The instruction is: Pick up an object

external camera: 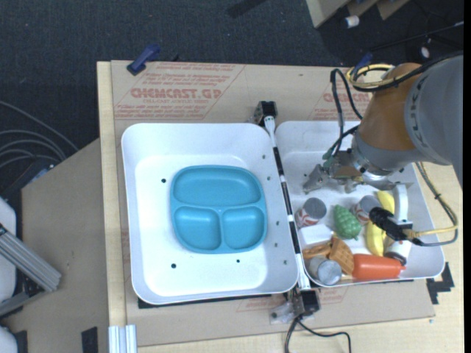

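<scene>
So my fingers (pixel 321 176) sit low in the right bin (pixel 294 134), far end, and honestly I can't tell if they're open or closed. Nothing's visibly in them. The toys, like the green one (pixel 346 221), lie just nearer.

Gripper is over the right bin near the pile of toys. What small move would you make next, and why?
Probably ease the gripper down and toward the green toy. It hangs over bare floor in the right bin, while the objects, including the banana and carrot, cluster nearer the front, so nothing lies under it to grasp.
</scene>
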You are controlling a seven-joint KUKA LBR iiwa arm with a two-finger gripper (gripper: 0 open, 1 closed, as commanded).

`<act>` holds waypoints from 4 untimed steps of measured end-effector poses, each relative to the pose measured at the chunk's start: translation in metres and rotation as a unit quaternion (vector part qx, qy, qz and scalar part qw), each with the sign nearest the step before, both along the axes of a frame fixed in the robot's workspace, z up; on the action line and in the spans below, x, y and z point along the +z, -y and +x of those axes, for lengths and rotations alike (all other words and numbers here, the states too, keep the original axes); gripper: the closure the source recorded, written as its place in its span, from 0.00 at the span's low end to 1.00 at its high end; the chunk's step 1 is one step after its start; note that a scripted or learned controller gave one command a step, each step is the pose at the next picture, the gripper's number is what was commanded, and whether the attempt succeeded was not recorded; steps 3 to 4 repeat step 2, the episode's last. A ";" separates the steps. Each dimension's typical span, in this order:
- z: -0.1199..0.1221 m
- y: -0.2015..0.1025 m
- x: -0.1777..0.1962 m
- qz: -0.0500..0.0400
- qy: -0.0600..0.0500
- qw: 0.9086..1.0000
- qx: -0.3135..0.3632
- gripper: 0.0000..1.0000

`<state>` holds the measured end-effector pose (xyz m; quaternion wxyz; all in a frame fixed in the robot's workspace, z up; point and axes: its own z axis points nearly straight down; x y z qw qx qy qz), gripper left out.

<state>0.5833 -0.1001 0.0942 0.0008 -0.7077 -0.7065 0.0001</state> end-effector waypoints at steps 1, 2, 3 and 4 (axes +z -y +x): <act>0.044 0.014 -0.010 -0.001 0.001 1.000 0.001 0.00; -0.018 0.008 -0.010 0.000 -0.001 1.000 0.000 0.00; -0.018 0.008 -0.010 0.000 -0.001 1.000 0.000 0.00; -0.018 0.008 -0.010 0.000 -0.001 1.000 0.000 0.00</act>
